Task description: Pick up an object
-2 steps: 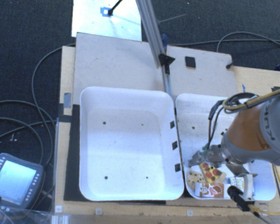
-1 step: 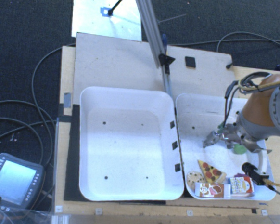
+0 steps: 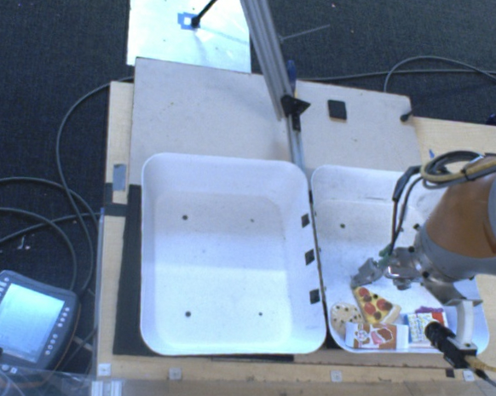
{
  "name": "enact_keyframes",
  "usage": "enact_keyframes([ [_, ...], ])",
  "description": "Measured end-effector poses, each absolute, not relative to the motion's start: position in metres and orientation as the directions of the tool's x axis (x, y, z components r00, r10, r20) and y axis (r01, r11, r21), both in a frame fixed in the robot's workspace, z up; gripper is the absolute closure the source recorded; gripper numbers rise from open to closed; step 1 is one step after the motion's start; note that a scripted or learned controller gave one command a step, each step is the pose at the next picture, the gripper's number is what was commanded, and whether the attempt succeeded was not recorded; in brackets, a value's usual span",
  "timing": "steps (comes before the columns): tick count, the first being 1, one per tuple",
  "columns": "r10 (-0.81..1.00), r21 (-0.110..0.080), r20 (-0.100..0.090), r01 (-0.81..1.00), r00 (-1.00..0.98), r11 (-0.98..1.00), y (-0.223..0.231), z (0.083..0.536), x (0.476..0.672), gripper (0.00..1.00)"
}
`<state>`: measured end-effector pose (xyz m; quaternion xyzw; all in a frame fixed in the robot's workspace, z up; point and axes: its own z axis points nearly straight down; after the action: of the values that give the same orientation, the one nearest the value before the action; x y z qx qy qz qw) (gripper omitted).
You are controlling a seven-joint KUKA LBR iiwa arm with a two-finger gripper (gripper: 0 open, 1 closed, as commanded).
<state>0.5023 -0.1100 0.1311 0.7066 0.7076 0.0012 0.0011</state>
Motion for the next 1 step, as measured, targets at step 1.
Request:
enact_keyframes([
  [1,1.000,0.001,0.000,1.000,-0.001,0.001,-0.0911,0.1441,0.4812,0.00],
])
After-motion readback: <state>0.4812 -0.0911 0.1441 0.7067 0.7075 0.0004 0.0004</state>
